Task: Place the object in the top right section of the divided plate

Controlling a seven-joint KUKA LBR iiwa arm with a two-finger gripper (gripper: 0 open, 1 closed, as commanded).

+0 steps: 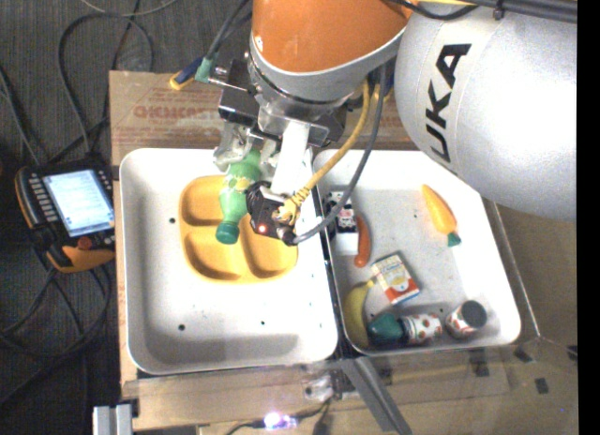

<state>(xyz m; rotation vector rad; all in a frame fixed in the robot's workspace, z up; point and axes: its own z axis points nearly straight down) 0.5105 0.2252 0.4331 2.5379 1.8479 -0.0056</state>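
Camera view, pincer point(246, 169) closed around green bottle point(234, 201), above yellow plate point(208, 257)

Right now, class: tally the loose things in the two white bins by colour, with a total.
Green: 2, bottle over the yellow plate, bottle
Yellow: 2, corn, banana
Orange-red: 1, sausage
White: 1, carton
Brown: 1, can
Total: 7

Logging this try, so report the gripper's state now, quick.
Gripper: over the yellow divided plate in the left bin, at the green bottle; whether it grips the bottle cannot be told.
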